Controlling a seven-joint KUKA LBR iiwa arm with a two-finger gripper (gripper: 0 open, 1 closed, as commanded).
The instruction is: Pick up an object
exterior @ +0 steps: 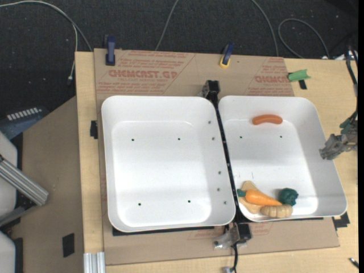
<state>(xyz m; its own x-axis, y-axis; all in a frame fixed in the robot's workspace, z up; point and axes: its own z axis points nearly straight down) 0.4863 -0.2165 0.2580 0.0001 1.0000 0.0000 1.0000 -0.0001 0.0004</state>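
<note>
Gripper (333,147): just outside right bin's (307,110) right rim, over the bench; grip state cannot tell, nothing seen in it.
Sausage (267,119): near right bin's far wall.
Carrot (259,197): right bin's near-left corner.
Green toy (288,196): right of carrot.
Tan toy (277,211): touching carrot's near side.

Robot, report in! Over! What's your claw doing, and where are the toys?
Gripper at right bin's right rim, holding nothing. Orange sausage near far wall. Carrot, green toy, tan toy bunched at near edge.
</note>
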